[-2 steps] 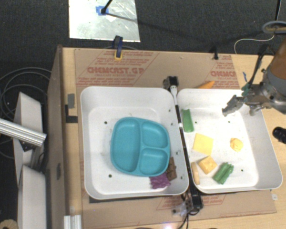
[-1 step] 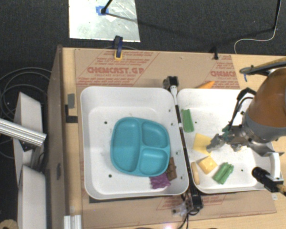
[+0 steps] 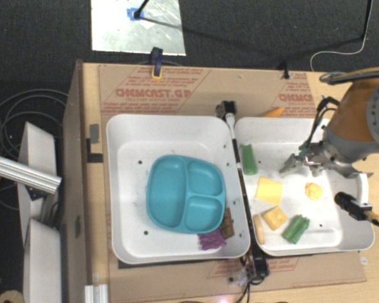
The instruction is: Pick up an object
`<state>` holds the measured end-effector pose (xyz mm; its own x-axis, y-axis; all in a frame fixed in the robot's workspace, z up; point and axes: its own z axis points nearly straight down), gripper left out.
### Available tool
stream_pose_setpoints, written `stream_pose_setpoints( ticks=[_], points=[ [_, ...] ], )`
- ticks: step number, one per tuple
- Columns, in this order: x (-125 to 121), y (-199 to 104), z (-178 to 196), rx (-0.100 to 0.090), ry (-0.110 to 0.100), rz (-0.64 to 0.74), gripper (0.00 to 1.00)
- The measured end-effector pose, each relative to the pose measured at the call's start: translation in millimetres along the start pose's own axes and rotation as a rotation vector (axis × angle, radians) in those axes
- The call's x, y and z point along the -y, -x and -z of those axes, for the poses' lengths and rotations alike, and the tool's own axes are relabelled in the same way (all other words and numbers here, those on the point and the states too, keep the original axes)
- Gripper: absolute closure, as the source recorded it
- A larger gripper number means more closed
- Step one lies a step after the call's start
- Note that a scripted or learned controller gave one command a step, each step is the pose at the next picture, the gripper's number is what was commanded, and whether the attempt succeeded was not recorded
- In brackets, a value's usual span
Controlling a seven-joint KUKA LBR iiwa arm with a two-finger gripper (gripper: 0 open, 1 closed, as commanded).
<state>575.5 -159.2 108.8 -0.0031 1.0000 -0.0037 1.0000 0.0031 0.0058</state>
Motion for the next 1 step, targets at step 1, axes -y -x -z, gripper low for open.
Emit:
stream_pose_setpoints(
  ticks=[1],
  points=[
    [24.3,-72.0,-25.3,-0.006,-0.008,0.004,0.0]
  ],
)
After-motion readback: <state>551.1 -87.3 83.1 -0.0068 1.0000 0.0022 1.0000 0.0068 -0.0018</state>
